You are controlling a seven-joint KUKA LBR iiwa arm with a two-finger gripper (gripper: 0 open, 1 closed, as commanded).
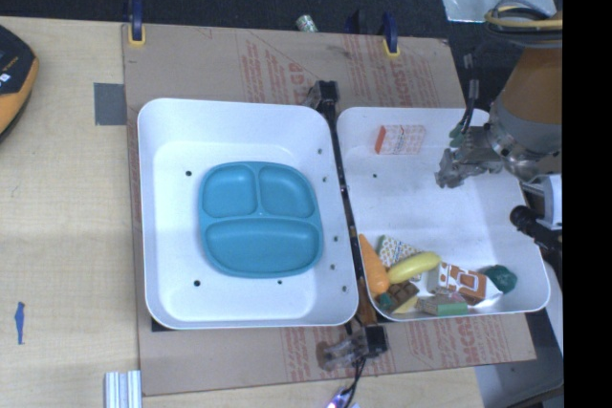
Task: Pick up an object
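My gripper (457, 169) hangs over the upper right part of the right bin (435, 205), its dark fingers pointing left and down, with nothing seen between them. A small orange and white box (399, 139) lies just left of it near the bin's far wall. Along the bin's near edge lie an orange carrot (373, 265), a yellow banana (413, 266), a brown and white block (461, 282), a dark green piece (500, 279) and several other small items.
The left bin (163, 205) holds a blue divided plate (260, 218). Clamps sit between the bins at the far (324, 94) and near (356, 346) ends. A yellow and black device (11, 76) lies at the far left of the bench.
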